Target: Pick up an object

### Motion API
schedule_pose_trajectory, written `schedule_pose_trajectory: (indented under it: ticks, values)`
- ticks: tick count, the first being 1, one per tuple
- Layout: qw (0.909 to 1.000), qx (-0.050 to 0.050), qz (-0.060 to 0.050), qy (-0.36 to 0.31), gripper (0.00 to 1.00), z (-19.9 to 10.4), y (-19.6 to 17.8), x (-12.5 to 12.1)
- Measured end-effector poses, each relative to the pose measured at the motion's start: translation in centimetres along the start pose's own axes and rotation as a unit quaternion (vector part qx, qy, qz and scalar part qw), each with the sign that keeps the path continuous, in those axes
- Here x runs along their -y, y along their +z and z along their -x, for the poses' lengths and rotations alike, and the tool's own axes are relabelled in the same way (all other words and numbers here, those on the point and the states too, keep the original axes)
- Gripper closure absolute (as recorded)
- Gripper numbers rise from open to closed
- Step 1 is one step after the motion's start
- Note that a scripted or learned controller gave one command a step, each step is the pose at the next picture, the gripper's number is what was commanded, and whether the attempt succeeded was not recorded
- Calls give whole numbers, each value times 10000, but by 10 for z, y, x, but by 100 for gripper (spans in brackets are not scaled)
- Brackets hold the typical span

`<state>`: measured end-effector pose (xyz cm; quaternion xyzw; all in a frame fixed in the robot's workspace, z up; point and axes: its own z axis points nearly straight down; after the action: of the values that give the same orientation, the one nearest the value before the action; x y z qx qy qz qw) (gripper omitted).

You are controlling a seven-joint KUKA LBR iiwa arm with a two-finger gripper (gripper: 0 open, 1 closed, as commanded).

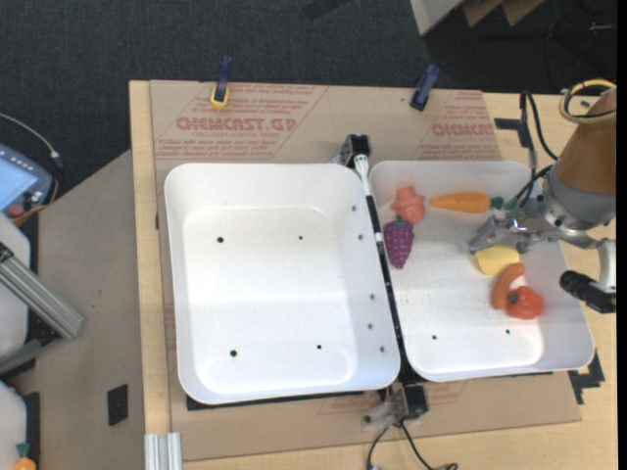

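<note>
the left bin (265, 282) is the landmark; the right bin (460, 351) sits touching its right wall and carries all the toys. the arm (588, 164) reaches over the right bin's far right edge, its gripper (493, 235) low above the bin floor, well right of the left bin. finger state: cannot tell, the metal parts blur together. likely target is the yellow piece (496, 259), directly under and just in front of the gripper. other items, all right of the left bin: orange carrot (459, 203), red-orange pepper (515, 295), purple grapes (398, 242) nearest its wall, pink toy (409, 205) just behind them. judgement: centre over the yellow piece, descend straight, avoid nudging the pepper close by.
</note>
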<state>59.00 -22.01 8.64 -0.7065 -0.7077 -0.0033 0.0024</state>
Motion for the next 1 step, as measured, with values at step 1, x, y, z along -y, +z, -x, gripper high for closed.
schedule_pose_trajectory:
  ticks: [1]
  values:
    - [10000,14,15,0,0,1,-1,50]
